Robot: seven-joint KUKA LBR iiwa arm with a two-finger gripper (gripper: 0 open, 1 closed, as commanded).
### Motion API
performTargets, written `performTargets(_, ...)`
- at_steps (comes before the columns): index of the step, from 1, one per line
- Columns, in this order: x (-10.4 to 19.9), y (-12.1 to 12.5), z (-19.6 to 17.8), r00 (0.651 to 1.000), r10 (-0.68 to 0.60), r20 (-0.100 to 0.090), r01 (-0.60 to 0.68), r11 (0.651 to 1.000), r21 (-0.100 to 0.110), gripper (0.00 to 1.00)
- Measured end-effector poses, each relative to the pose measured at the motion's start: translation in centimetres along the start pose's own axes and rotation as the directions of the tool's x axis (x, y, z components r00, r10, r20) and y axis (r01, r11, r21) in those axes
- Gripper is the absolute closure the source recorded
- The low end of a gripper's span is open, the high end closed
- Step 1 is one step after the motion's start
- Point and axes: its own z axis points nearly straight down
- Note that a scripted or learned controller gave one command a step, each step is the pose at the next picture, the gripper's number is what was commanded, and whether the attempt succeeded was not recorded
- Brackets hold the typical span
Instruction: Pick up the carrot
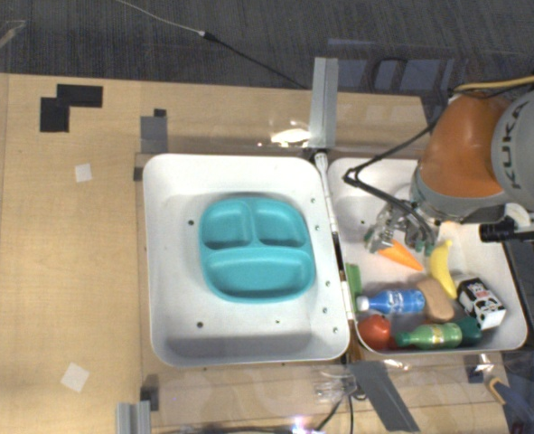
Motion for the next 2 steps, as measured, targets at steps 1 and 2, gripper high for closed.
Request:
performTargets(1, -0.3, 6.0, -7.2, 0.992, -0.127, -0.021, 0.127, 0.992, 0.001, 1.0)
performTargets(2, 2.6, -3.6, -0.1, 0.994, -0.103, -0.032, 0.103, 0.995, 0.008, 1.0)
